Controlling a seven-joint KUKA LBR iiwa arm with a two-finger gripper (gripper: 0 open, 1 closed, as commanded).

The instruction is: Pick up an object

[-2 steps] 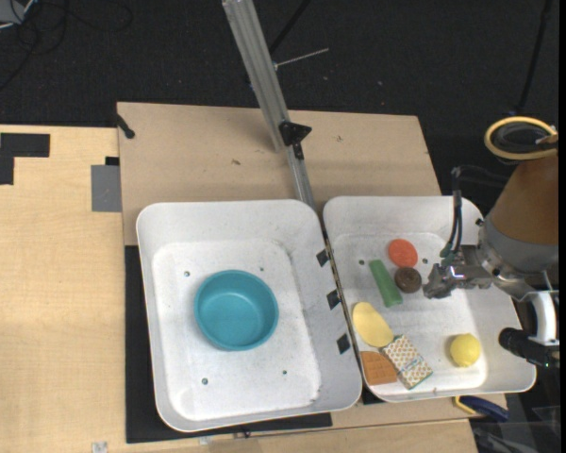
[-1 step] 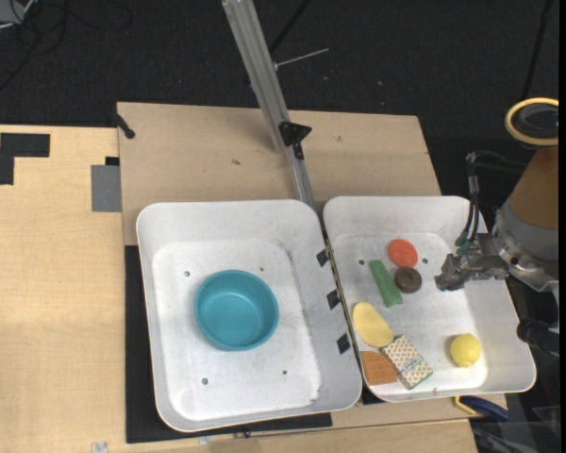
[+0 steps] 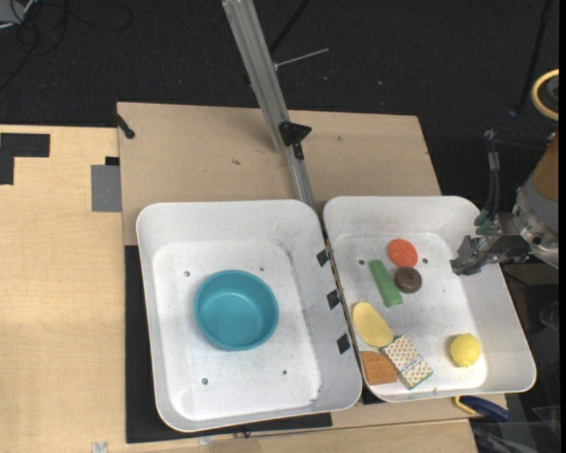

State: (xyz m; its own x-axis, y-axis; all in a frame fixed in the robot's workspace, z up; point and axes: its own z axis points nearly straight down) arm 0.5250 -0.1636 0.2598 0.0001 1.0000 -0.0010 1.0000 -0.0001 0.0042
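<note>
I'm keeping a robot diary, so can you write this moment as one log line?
phase: approach | tool: over right bin edge, holding nothing | nearest: orange ball | left bin: blue bowl

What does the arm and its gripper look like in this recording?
The arm shows grey and tan-orange at the frame's right side. Its gripper is small, dark grey to black, with a spot of green near its top. A thin dark cable rises beside the wrist.

A single fixed camera looks down at a slant from above the worktop (image 3: 358,149), far enough to take in both bins, which lie left of the pincer (image 3: 464,260).
</note>
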